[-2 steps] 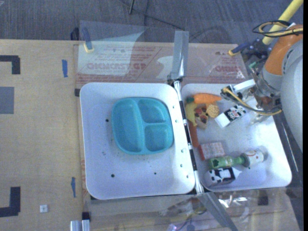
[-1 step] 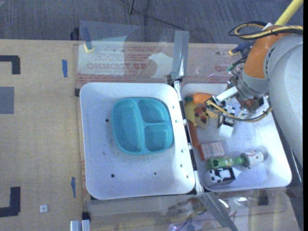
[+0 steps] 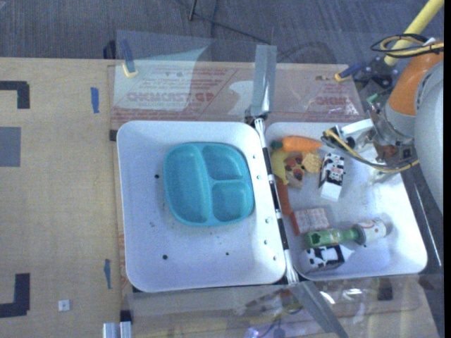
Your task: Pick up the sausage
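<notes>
The sausage (image 3: 283,197) is noted well apart from the gripper (image 3: 386,148), leftward and lower across the bin. Its long axis is judged to follow the dividing wall. The jaws' state cannot be told.

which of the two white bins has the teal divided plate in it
The left white bin: the teal three-compartment plate lies near its middle. The right white bin holds small toy foods and a green bottle instead.

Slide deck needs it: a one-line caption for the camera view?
KUKA arm reaches over the right bin of toy food; a teal divided plate sits in the left bin.
</notes>
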Controlling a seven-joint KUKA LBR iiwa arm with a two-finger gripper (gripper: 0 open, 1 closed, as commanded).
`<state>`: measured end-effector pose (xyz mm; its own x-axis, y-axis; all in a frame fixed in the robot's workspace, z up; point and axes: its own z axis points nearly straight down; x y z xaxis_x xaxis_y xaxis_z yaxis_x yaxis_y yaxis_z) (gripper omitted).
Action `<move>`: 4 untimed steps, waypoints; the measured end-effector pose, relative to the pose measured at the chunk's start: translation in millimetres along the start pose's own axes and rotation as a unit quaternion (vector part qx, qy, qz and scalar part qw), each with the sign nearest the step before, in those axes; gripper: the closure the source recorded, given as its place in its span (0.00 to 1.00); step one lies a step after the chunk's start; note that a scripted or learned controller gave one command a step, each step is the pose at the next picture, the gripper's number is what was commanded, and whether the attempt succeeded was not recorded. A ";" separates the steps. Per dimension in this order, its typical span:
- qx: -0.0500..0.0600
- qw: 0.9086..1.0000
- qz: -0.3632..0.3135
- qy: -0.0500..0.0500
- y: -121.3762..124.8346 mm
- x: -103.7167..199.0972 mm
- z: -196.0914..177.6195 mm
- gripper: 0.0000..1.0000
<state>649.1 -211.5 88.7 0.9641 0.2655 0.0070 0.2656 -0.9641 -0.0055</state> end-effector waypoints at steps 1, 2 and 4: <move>-0.002 1.000 -0.003 -0.002 -0.4 0.6 -10.7 1.00; -0.003 0.989 -0.146 -0.004 4.2 1.0 -149.5 1.00; -0.002 0.990 -0.143 -0.002 6.8 -16.7 -17.4 1.00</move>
<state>634.7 -222.6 106.0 0.8498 0.5272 0.0031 0.5272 -0.8498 0.0007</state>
